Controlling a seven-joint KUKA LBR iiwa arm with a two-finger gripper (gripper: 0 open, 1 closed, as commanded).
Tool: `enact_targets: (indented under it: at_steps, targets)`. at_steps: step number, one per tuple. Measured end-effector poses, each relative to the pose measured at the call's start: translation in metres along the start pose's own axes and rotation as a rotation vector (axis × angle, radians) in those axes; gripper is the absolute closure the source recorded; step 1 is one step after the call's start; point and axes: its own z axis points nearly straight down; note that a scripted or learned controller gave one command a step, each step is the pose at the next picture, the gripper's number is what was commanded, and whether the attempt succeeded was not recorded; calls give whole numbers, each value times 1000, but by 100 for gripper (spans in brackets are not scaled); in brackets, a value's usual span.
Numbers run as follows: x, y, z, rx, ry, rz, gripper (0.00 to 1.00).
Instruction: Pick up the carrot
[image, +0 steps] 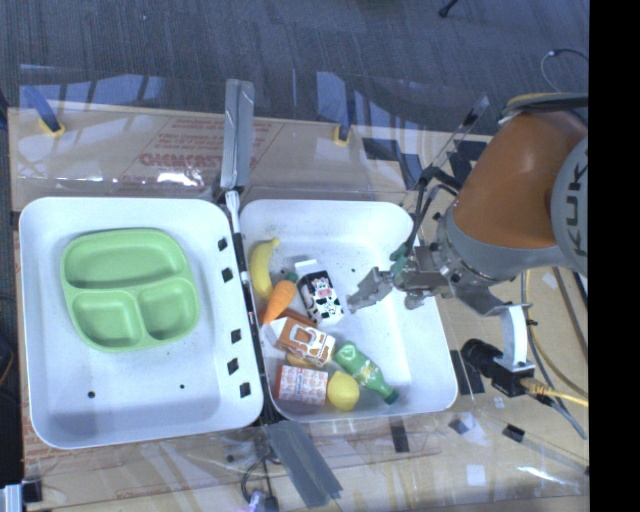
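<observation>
**Trainee:** Where did the carrot sit when you lined up?

**Operator:** The carrot (279, 299) lay in the right bin (425, 355), hard against its left wall, slanted, with its thick end up toward the banana (262, 264). A small black-and-white carton (322, 297) stood just to its right, and an orange-and-white packet (305, 343) touched its lower end.

**Trainee:** And the gripper?

**Operator:** The gripper (362, 291) hung over the middle of that bin, to the right of the carton, with nothing between its fingers. I judged the fingers slightly parted, though at that slant I would not swear to how far.

**Trainee:** How did you mean to take it well?

**Operator:** I reckoned the approach had to cross over the carton and come down from above, with the fingers set across the carrot's width, not along it. Mid-body seemed the best hold, since the taper could slip out.

**Trainee:** Much room?

**Operator:** Little. The bin wall and the divider between the bins crowded the left side, so one finger had a narrow slot there. The carton hemmed in the right. Open floor lay only toward the upper right of the bin. The green bottle (365, 372) and the lemon (343, 392) were well apart, near the lower edge. The left bin (50, 400), with its green tray (130, 288), was out of the way.
</observation>
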Motion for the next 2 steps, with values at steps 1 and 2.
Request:
enact_targets:
  at_steps: [1,2]
  targets:
    - [89,46,92,2,-1,-163,0]
    - [16,71,131,0,-2,-142,0]
